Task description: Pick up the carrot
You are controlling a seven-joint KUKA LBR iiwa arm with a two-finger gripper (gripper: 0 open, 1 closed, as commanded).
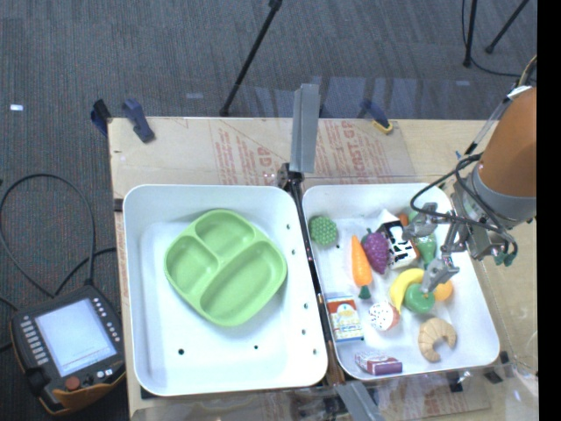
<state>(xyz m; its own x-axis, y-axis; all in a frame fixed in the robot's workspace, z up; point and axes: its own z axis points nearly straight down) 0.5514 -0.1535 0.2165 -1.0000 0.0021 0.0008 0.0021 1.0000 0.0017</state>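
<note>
Carrot [360, 262] lies in right bin [484, 323], left-centre, touching purple grapes [377, 250]. Hand [436, 281] sits over yellow-green fruit cluster, apart from carrot; finger state: cannot tell. Shift left, align across carrot's width (avoid grapes), descend straight.

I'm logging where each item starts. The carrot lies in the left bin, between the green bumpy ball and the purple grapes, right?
Not quite: the carrot lies in the right bin, as the camera view shows. It is indeed between the green bumpy ball and the purple grapes.
</note>
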